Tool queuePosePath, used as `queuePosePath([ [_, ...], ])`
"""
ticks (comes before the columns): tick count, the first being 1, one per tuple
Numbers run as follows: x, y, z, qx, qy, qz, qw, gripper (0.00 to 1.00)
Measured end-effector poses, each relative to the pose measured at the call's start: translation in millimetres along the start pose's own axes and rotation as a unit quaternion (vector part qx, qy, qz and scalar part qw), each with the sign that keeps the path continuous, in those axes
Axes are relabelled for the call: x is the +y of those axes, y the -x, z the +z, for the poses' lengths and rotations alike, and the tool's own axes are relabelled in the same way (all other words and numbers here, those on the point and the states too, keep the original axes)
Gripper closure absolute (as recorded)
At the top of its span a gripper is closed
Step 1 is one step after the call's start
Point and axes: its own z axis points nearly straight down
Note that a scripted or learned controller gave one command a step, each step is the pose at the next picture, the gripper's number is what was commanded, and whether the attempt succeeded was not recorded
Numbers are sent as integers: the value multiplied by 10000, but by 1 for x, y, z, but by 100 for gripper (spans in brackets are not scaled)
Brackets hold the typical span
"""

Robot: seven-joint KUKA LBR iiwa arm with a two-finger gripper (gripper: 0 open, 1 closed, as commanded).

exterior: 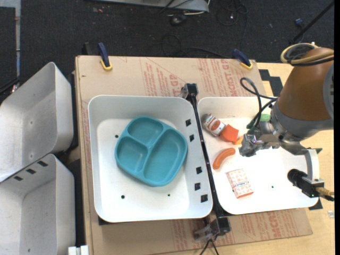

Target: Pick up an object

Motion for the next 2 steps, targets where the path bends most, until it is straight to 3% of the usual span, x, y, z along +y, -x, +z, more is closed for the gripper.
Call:
queuePosePath([
  [1,9,-52,12,0,-8,-3,10000,100],
  [2,19,-108,0,-1,14,-4,10000,100],
])
